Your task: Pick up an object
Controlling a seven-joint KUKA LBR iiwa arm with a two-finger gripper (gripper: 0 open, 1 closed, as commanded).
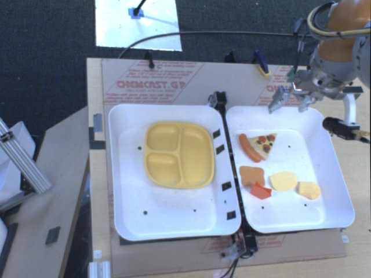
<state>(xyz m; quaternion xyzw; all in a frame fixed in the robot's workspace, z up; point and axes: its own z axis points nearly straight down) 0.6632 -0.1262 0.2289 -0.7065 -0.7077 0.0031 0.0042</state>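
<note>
With its fingers spread wide and holding nothing, the end effector [291,99] hovers over the right bin's [335,155] far rim, while the toy hot dog [250,147], probably light, stiff and slippery, lies beside the pizza slice [264,143], best pinched across its middle.

The only lettering I can make out is on the clear protective-film-covered board [174,80] that lies flat under the two shallow white bins. It carries red print repeated across its surface, and the largest line, just above the left white bin [124,155], reads "CHEMCAST GP" in hollow red capitals. Smaller red lines run at a slant above and beside it, and more show at the board's near edge below the bins, but they are too small and blurred to read. The pale square sheet [136,16] on the dark floor bears a blue mark, no legible writing.
</note>
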